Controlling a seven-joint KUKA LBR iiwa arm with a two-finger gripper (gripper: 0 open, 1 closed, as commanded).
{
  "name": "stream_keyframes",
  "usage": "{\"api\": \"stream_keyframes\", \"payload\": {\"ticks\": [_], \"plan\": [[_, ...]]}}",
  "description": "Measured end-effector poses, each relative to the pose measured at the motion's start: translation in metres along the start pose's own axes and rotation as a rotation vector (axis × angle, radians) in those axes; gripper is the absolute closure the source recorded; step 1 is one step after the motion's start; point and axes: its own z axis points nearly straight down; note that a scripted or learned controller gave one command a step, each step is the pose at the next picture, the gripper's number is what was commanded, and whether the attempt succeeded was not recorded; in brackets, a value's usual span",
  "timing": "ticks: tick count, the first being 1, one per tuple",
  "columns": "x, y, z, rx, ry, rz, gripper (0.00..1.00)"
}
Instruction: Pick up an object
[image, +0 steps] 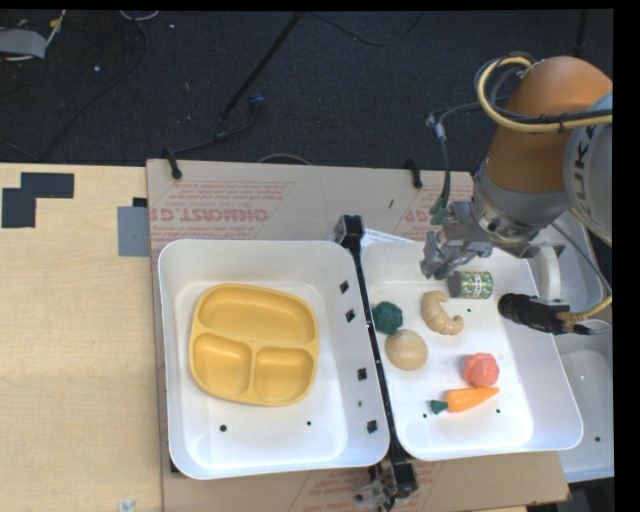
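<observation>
My gripper (443, 264) hangs over the back of the right bin (545, 425), under the grey arm with its orange band. Just to its right lies a small green and silver can (476, 285) on its side, close to the gripper but not visibly held. A pale croissant (441, 313) lies right in front of the gripper. Further forward are a dark green lump (387, 317), a beige round piece (406, 350), a red fruit (481, 369) and an orange carrot (467, 400).
The left bin (200, 440) holds a yellow divided plate (255, 343). A black divider rail (365, 340) runs between the two bins. Cardboard (230, 205) lies under and behind both bins.
</observation>
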Motion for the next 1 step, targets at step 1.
{"api": "stream_keyframes", "payload": {"ticks": [1], "plan": [[0.0552, -0.0031, 0.0187, 0.001, 0.000, -0.001, 1.00]]}}
